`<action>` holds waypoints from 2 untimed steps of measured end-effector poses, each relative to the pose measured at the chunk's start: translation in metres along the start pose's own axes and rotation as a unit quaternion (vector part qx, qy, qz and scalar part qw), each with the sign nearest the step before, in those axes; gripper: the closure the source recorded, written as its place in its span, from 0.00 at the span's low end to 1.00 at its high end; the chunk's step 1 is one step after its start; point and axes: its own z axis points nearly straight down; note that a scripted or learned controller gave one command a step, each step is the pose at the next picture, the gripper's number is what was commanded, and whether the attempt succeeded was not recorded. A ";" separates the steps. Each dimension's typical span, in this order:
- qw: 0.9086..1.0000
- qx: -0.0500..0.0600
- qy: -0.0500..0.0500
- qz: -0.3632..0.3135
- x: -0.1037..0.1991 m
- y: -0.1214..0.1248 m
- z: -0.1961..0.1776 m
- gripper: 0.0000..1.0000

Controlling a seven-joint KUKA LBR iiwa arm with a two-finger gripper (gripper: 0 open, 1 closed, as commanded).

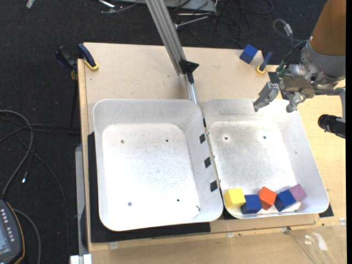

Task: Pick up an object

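Note:
Several small blocks lie in a row along the near edge of the right bin (308, 147): a yellow block (234, 197), a blue block (251, 203), an orange block (267, 196), a second blue block (285, 199) and a purple block (297, 192). My gripper (278, 99) hangs above the far right corner of that bin, well away from the blocks. Its two fingers are spread apart with nothing between them.
The left bin (146, 164) sits beside the right one. A blue cube (249, 53) rests on the wooden bench beyond the bins. A metal rod (168, 29) slants down to the gap between the bins. A yellow-and-blue clamp (87, 56) grips the bench's far left corner.

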 end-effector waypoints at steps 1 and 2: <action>1.000 -0.002 0.000 0.000 0.027 0.039 0.021 0.00; 1.000 -0.003 -0.002 0.006 -0.059 0.053 0.017 0.00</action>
